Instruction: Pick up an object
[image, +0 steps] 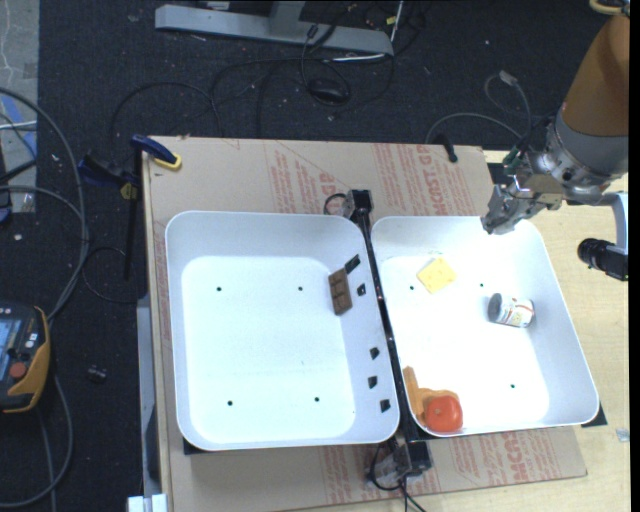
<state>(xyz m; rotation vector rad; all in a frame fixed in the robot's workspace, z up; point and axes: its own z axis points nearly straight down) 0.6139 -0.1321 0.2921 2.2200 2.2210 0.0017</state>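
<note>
Pincer (499, 222) over right bin's (560, 330) far rim, grip state unclear, small white canister (511, 311) lying on its side.

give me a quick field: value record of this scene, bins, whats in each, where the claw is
left bin: brown chocolate bar near its right wall
right bin: yellow flat piece toward the back; small white can lying on its side; red tomato and orange carrot in the front left corner
claw: over the right bin's back right rim, apart from all objects
arm: reaching in from the right
held: nothing seen in the claw
</note>
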